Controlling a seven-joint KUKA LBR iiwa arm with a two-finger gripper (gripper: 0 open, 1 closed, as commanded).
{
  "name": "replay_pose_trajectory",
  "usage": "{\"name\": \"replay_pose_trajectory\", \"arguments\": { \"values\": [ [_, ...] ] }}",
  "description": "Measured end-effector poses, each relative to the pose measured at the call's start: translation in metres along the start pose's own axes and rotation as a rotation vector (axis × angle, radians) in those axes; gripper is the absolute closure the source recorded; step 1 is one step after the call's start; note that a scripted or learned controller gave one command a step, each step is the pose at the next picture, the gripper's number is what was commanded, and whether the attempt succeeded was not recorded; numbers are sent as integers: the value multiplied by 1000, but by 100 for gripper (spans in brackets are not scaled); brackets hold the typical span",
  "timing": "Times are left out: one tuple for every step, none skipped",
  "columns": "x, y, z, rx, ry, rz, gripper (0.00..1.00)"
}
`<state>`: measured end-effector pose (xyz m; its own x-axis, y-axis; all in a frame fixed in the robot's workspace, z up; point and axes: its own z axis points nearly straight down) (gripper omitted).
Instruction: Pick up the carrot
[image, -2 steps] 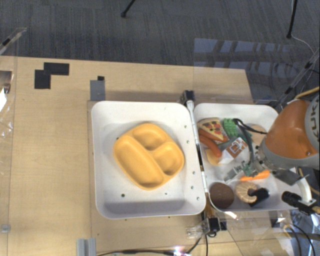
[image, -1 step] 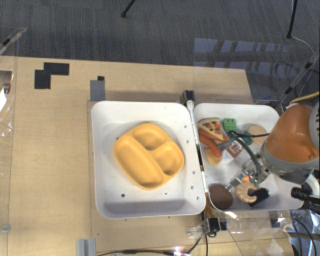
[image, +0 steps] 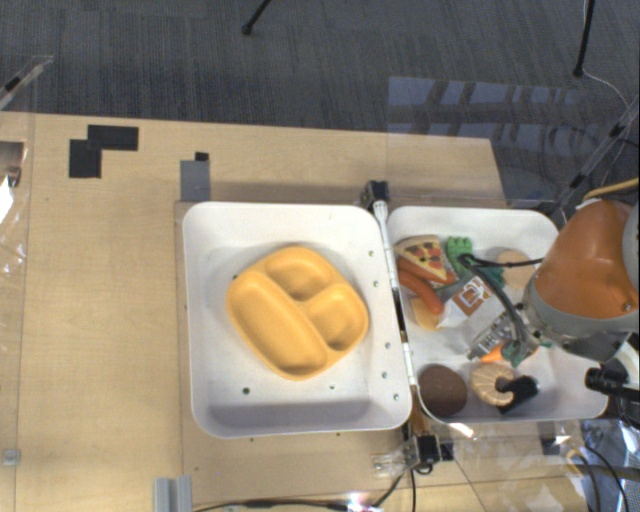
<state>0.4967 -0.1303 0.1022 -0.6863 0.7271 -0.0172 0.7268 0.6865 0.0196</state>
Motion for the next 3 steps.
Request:
{"name": "replay_pose_trajectory", "arguments": {
  "values": [
    [30,24,11,9,-3,-208,100],
    [-31,-34,11,8,0,-475,100],
    [-31,-34,11,8,-1,-474,0]
  ]
}}
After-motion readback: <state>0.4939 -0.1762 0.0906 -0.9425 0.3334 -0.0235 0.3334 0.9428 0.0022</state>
